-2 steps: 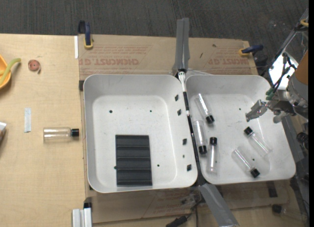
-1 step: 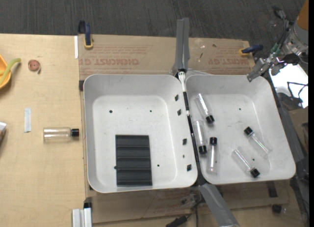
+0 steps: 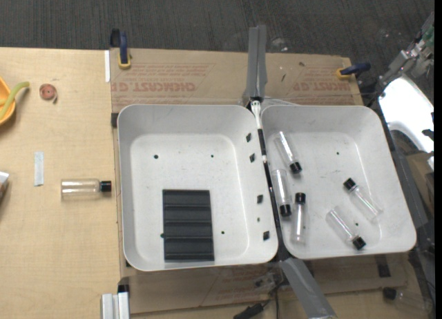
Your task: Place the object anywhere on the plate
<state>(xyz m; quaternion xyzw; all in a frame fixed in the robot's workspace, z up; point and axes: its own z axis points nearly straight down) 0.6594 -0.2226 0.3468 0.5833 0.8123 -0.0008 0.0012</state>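
I cannot tell my end effector's (image 3: 414, 52) state; nearest vial (image 3: 362, 197) lies slantwise, toward the black plate (image 3: 186, 225) farther beyond.

This looked like a robotics lab or test workshop, not a home. Two shallow white bins (image 3: 131, 172) sat side by side on a sheet of printed cardboard (image 3: 173, 79), which was clamped to a pale wooden surface (image 3: 55, 255) by clips (image 3: 119, 48) at its far corners. The right bin held several clear vials with black caps (image 3: 286, 152), the sort of stock used for sample work, and another vial (image 3: 84, 187) lay on the wood to the left. A black ribbed plate (image 3: 187, 226) lay in the left bin. Grey metal rails (image 3: 257, 62) ran between the bins, and dark carpet (image 3: 207, 0) covered the floor beyond.
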